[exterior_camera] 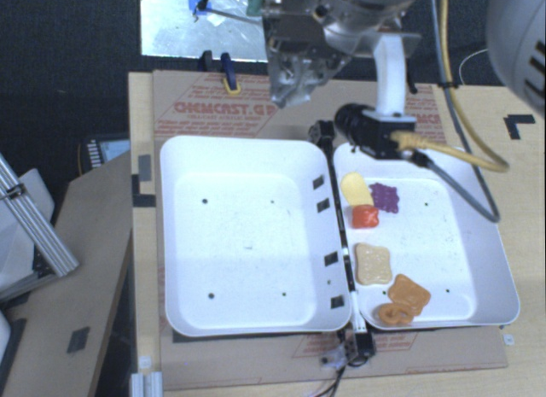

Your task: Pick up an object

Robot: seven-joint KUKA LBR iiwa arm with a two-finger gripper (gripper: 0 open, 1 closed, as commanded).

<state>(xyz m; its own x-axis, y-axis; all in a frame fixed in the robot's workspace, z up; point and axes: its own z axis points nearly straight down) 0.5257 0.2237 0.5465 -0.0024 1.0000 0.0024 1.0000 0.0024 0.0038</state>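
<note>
My gripper (288,90) hangs high above the bench, over the back edge of the left bin (183,156). Its fingers look bunched together with nothing between them. The right bin (486,259) holds the objects along its left side: a yellow piece (356,189), a purple grape bunch (386,197), a small red piece (365,216), a tan toast slice (373,264), an orange-brown piece (410,291) and a pretzel-like brown piece (393,314). All of them lie well below and to the right of the gripper.
A black hinge strip (337,216) runs between the two bins. A metal plate (192,11) lies at the back, with a blue and yellow clamp (229,75) at the cardboard's rear edge. An aluminium rail (34,224) stands at the left.
</note>
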